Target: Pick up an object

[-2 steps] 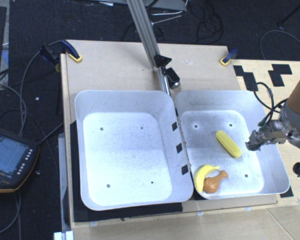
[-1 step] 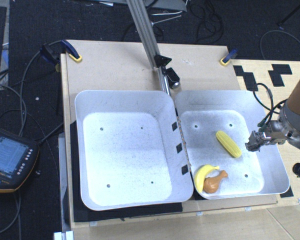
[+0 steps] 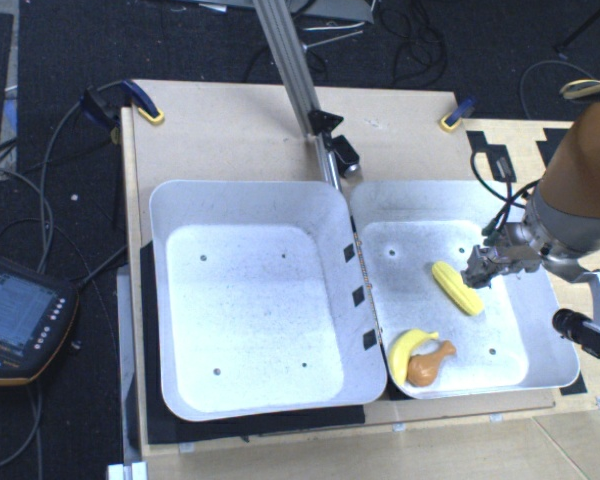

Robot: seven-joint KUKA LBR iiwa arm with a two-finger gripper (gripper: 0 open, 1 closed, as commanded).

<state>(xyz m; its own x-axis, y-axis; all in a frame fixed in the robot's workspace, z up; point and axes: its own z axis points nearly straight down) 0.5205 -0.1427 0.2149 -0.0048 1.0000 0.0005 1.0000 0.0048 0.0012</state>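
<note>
This is a robotics lab: a wooden bench (image 3: 240, 128) carries 2 white bins (image 3: 250, 298), loose cables (image 3: 40, 198) run on dark carpet, and a teach pendant (image 3: 15, 318) lies beside.

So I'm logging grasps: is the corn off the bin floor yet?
No. The corn lies flat in the right bin, the hand at its upper end.

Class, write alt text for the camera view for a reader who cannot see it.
The gripper sits at a yellow corn cob in the right bin. A banana and chicken drumstick lie near its front edge.
</note>
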